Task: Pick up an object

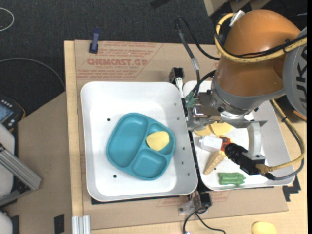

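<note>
Pincer [207,122], grip state untellable, low in right bin [275,130], just above white bottle [210,143].

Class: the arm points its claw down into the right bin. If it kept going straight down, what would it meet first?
Most likely the pale yellow piece lying just under the claw, or the right bin floor beside it; depth is hard to judge from above.

Arm [253,57] low; claw [204,112] downward
</note>
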You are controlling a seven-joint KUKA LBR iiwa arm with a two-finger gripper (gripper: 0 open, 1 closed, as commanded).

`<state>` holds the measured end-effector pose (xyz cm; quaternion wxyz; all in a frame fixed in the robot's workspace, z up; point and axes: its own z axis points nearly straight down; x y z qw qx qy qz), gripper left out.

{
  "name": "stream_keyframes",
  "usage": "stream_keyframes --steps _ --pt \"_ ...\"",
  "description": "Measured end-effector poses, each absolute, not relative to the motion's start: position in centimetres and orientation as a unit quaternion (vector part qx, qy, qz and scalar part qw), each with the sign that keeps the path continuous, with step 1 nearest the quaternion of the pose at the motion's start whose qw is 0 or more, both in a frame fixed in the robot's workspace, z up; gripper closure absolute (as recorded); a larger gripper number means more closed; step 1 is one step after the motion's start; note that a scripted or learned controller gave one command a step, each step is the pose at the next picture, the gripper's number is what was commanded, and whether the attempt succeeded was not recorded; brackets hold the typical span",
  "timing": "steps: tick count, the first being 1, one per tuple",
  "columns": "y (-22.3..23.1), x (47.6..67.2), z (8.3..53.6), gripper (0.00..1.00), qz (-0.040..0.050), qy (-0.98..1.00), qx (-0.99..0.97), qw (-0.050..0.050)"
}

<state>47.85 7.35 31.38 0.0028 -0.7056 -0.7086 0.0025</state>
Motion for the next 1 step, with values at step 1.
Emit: stream_keyframes --steps 1 --pt "6.93 48.04 48.15 1.0 -0.0093 -0.708 -0.706 -0.006"
